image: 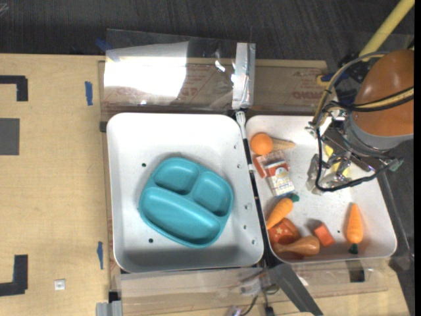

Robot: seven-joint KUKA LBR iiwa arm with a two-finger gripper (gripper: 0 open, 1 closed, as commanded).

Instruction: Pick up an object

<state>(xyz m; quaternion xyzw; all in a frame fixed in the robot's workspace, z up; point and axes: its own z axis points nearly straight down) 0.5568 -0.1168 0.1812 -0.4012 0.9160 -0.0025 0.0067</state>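
Observation:
My gripper hangs low over the right side of the right bin, under the grey wrist and orange band. Something small and yellow shows beside it; whether it touches the gripper is unclear. Left of the gripper lie an orange ball and a small red-and-white carton. Nearer the front are a carrot, a red piece, a brown piece and a small orange block. A second carrot lies at the front right.
The left bin holds a teal divided plate. A clear plastic sheet and a taped strip stand behind the bins. Black and yellow cables loop around the wrist. Bare wooden bench spreads to the left.

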